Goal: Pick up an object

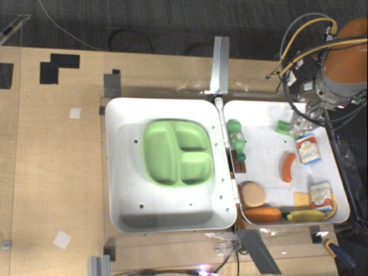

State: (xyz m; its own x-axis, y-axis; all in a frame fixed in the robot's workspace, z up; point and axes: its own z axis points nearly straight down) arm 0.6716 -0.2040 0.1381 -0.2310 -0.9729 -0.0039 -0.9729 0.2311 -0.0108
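While the grey KUKA arm (339, 68) with its orange band reaches in from the right, its gripper (300, 122) hangs over the far corner of the right bin (261, 154), beside a small green block (283, 127) and just above a red-and-white carton (309, 150); whether the claw is wide, narrow or holding anything cannot be told from this angle; 2 shallow white bins sit side by side on the wooden bench (52, 171); the left bin (123, 206) holds 1 green divided tray (176, 152); the right bin holds a green bottle (235, 139) along its left wall, a red sausage (287, 167) near the middle, a tan bun (253, 194), an orange carrot (263, 214), a yellow banana (306, 215) and a second small carton (321, 195) along its near edge.
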